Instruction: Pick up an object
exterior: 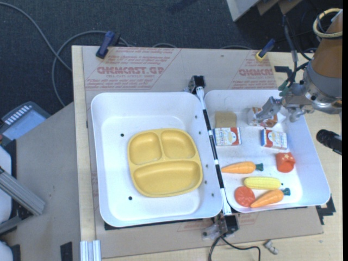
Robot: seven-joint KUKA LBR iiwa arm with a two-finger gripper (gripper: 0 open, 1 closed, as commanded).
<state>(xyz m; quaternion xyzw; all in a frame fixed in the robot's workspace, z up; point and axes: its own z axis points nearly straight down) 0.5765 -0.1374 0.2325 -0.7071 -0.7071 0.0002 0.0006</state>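
While the hand hovers over the right bin's far end, whether it is open I cannot tell; below lie cartons, carrots, corn and tomato.

The arm is grey, with a broad orange band above the wrist; black cables run along its far side; the gripper at its left end is bare silvery metal, angular and bracket-like.
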